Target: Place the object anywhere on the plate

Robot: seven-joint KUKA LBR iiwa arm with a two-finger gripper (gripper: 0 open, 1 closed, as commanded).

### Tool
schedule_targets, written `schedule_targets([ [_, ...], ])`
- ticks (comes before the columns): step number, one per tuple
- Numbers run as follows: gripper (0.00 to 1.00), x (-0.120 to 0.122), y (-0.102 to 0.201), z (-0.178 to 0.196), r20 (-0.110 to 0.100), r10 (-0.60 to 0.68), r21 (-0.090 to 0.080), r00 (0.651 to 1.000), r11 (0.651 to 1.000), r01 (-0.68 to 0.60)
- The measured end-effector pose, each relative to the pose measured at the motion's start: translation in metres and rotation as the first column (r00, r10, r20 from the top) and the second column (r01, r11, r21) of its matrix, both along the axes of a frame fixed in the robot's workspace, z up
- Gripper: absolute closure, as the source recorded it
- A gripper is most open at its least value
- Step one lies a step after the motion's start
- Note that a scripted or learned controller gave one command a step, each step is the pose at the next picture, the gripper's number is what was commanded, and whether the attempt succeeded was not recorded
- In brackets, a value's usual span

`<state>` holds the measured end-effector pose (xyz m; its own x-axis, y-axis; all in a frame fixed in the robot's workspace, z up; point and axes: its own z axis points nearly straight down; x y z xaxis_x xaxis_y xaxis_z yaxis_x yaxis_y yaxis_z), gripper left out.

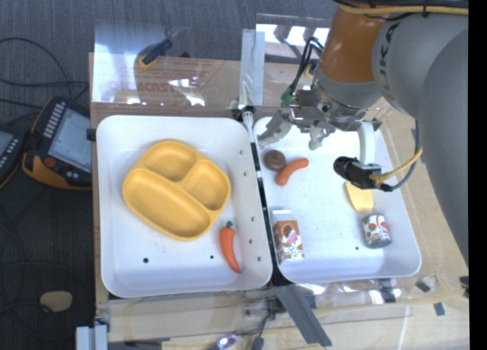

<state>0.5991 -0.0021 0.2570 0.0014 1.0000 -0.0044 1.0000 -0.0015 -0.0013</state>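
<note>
Yellow plate [176, 189], three compartments, lying in left bin [114, 265], toward its upper middle. Nothing seen in any compartment. Orange carrot [229, 246] on the bin floor just off the plate's lower right edge, green tip up, close to the wall between the bins.

Gripper [294, 133] hanging over the upper left corner of right bin [403, 265], fingers spread apart, nothing between them. Left finger tip near the dividing wall; right finger tip above bare bin floor.

Directly below the gripper, apart from it: brown round piece [274, 160] and orange sausage [292, 171], touching or nearly so, sausage tilted up to the right. Cannot tell which item counts as the task's object; all lie outside the plate.

Rest of right bin: small printed box [288, 240] near the lower left by the divider; yellow wedge [361, 197] at the right, partly under a black fitting [356, 170] on the arm; small can [375, 230] just below the wedge, tilted.

Outside the bins: cardboard sheet [167, 78] behind left bin, handheld pendant [53, 147] on the floor at far left.
</note>
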Motion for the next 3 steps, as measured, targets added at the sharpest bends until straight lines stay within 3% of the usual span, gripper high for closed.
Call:
schedule_targets([
  [1,1.0,0.0,0.0,0.008,-0.002,0.0,-0.005,1.0,1.0,0.0],
  [2,1.0,-0.057,0.078,-0.075,-0.005,0.005,0.004,1.0,1.0,-0.005],
  [3,1.0,-0.019,0.124,-0.029,-0.001,0.004,0.002,1.0,1.0,-0.004],
])
